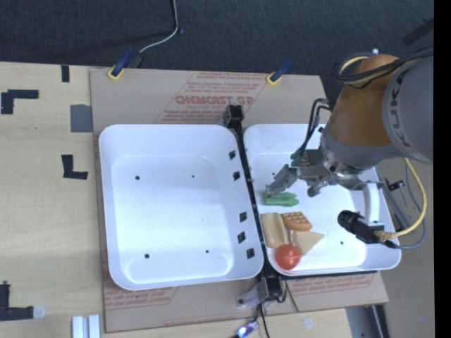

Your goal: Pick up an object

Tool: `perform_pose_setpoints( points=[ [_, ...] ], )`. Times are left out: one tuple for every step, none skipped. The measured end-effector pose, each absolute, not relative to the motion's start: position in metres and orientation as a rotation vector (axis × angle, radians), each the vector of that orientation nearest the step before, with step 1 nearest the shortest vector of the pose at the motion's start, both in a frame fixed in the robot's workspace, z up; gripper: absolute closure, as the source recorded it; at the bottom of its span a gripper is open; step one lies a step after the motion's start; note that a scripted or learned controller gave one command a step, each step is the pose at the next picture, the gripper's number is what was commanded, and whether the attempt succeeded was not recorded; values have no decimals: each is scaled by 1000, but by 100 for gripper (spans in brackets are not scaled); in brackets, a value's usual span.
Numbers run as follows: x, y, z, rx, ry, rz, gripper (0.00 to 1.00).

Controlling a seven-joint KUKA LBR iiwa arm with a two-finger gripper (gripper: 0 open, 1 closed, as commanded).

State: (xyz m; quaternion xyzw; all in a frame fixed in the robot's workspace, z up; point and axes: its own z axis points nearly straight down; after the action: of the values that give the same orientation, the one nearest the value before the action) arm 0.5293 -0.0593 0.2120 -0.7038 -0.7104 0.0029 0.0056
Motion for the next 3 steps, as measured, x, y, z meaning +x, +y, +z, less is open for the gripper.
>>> perform_pose_setpoints(
  points=[
    [610,-46,182,-2218,-2228,-2,0],
    [618,-182,111,-2232,-2213,10,0],
    [586,-105,134,-2214,-2224,2,0]
  ],
)
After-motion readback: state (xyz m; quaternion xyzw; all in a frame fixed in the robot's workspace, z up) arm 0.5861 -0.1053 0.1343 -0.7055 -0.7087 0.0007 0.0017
